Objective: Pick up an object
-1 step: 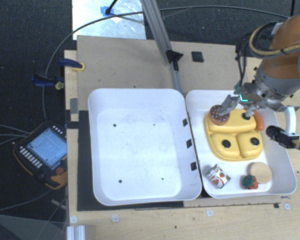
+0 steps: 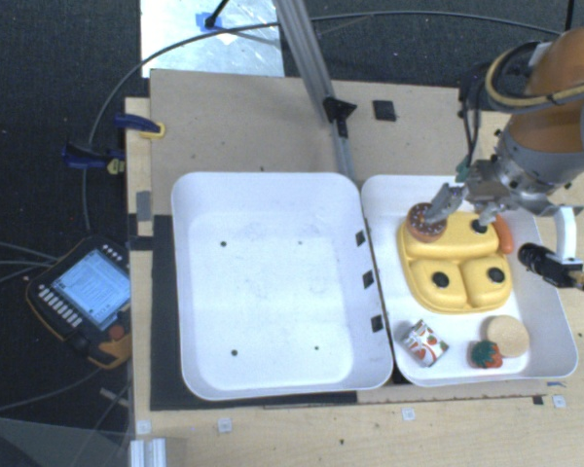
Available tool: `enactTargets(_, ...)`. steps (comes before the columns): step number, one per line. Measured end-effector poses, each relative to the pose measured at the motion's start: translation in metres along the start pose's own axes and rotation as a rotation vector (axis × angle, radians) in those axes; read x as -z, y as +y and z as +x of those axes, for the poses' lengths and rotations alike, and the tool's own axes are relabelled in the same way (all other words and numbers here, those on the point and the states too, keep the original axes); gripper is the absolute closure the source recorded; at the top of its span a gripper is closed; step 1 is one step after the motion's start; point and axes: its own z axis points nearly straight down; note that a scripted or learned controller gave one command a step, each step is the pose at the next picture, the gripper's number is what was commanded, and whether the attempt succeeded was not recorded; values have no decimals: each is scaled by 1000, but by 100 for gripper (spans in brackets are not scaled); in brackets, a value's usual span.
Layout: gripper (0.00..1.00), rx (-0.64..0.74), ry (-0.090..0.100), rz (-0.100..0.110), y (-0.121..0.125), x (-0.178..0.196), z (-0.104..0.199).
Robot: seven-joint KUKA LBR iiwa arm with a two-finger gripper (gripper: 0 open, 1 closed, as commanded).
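The right bin [image 2: 555, 358] holds a yellow sectioned toy plate [image 2: 457, 261]. A sprinkled donut [image 2: 426, 222] rests on the plate's upper left corner, and an orange sausage-shaped toy [image 2: 505, 233] lies against its right side. Near the bin's front are a small can [image 2: 423, 343], a strawberry [image 2: 484, 355] and a tan round bun [image 2: 510, 333]. My gripper [image 2: 464, 214] hangs over the back of the yellow plate, just right of the donut. It is open, one finger [image 2: 446, 202] pointing at the donut, and nothing is between the fingers.
The left bin [image 2: 190, 261] sits beside the right one, with black clips along the shared wall. A slanted metal pole [image 2: 311, 56] rises behind the bins. A teach pendant [image 2: 83, 295] lies off the bench's left. A black fitting [image 2: 550, 264] juts over the right bin's edge.
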Motion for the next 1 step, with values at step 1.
enactTargets(1,0,-2,0,5,-4,-61,5)
